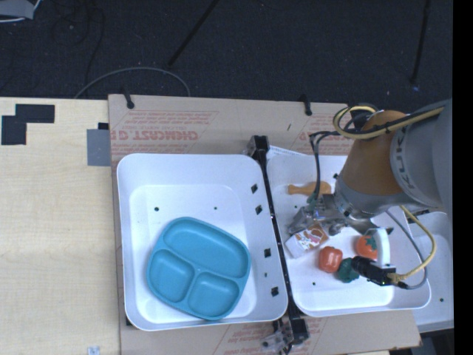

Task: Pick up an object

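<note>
Camera view: gripper [316,220] (arm-shadowed) blurs over packet [307,240].

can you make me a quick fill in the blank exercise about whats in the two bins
1. The blue divided plate lies in the ____ bin of the camera view.
2. The plate has ____ compartments.
3. The gripper reaches down into the ____ bin, above a small packet.
4. The toy next to the dark green piece is ____ in colour.

Missing words: left; three; right; red
</note>
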Controlling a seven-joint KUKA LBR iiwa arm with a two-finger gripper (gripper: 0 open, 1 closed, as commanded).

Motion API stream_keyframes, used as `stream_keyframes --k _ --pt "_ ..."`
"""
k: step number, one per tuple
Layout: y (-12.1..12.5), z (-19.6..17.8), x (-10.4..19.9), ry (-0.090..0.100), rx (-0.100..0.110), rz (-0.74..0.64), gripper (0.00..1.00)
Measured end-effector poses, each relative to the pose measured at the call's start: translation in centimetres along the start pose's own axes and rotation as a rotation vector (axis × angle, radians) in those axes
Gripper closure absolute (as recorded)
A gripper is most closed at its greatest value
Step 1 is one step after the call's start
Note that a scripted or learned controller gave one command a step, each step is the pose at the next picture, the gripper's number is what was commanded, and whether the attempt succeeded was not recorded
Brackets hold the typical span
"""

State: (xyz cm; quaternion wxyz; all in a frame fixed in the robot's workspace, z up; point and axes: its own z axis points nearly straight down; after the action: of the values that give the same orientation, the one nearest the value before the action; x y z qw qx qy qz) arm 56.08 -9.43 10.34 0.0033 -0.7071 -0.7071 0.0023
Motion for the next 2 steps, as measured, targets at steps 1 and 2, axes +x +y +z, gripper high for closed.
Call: stream_keyframes --k 1,2 --pt "-0.1 1.7 0.1 0.000 -0.002 0.002 0.00" --pt "-0.1 0.6 0.0 0.000 -0.002 0.008 1.00"
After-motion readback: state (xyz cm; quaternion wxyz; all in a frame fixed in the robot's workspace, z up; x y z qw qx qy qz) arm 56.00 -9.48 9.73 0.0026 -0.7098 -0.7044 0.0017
